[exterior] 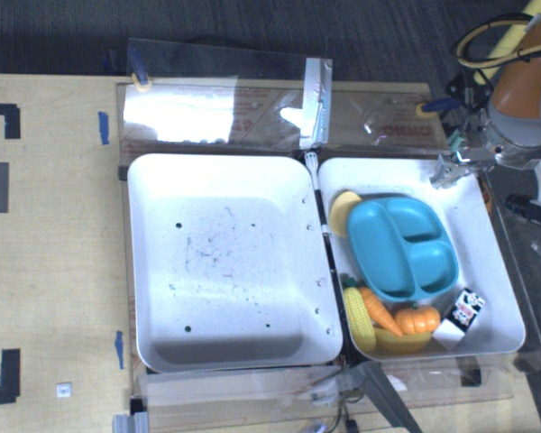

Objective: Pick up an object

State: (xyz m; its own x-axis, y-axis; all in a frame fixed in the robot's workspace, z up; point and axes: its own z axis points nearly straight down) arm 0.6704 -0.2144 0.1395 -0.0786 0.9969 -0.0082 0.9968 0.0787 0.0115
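The right bin (503, 269) holds a blue divided plate (402, 245) that lies on top of a yellow piece (342, 209) at its far left corner. In front of the plate lie a yellow corn cob (358, 317), an orange carrot-like toy (408, 319) and a small white box with black marks (465, 311). My gripper (447, 171) hangs over the far right corner of this bin, above and to the right of the plate, apart from all the objects. Nothing shows in its grasp.
The left bin (162, 332) lies beside the right one, with a raised divider (323, 233) between them. A clear plastic panel (252, 106) stands behind both bins. The arm's orange band (523, 93) and its cables sit at the upper right.
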